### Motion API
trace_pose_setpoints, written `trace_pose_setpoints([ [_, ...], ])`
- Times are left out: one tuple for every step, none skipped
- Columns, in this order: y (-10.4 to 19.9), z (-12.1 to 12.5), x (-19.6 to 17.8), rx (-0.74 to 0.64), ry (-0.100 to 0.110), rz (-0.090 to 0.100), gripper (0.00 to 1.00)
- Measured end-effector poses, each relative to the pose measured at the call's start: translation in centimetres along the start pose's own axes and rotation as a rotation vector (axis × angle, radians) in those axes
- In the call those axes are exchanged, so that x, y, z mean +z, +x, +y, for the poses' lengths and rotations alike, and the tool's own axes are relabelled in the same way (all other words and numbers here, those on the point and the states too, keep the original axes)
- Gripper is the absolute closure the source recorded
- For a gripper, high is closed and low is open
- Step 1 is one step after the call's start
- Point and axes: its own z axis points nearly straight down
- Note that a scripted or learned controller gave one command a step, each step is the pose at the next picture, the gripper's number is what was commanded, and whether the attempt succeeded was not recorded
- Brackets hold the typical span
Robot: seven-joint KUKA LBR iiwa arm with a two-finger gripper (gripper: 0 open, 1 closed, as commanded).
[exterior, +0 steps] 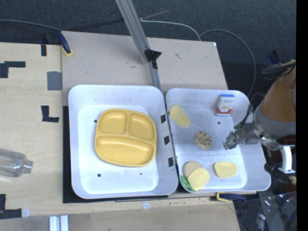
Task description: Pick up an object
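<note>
In the right bin point(240, 99), toward the frame's right, lie a cookie point(203, 139), a yellow slice point(179, 115), a small white carton point(225, 104), a yellow piece point(224, 169) and a tan and yellow pair point(196, 175) at the lower edge. The tool point(232, 141) sits low just right of the cookie, nothing visibly between its tips; its spread cannot be told. The left bin point(77, 129) holds a yellow divided plate point(126, 137). A clear bottle point(12, 163) lies on the surface at far left.
</note>
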Motion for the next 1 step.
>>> trace_pose_setpoints([
  [-1.93,8.04,5.3,-0.001,-0.006,-0.004,1.0],
])
